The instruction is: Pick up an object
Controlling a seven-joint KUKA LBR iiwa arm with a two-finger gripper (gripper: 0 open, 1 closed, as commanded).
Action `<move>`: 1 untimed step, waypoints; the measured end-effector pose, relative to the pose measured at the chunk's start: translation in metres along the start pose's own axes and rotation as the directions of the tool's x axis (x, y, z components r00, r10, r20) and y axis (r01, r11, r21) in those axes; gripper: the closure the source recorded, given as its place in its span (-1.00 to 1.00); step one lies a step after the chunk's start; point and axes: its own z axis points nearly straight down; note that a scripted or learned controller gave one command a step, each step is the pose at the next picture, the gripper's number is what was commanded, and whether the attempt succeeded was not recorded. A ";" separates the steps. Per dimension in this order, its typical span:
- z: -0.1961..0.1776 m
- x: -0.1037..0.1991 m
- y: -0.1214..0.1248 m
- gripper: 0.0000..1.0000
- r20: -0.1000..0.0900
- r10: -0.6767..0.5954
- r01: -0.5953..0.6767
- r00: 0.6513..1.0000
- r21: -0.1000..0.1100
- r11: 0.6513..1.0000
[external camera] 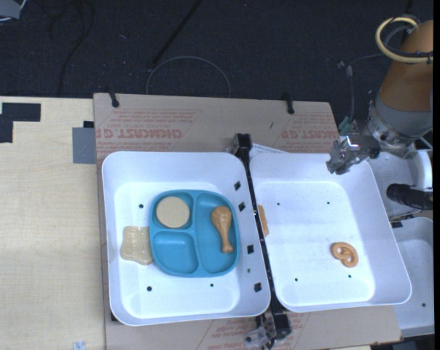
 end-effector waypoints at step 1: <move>0.013 0.056 -0.009 1.00 -0.003 -0.003 0.003 1.000 0.008 1.000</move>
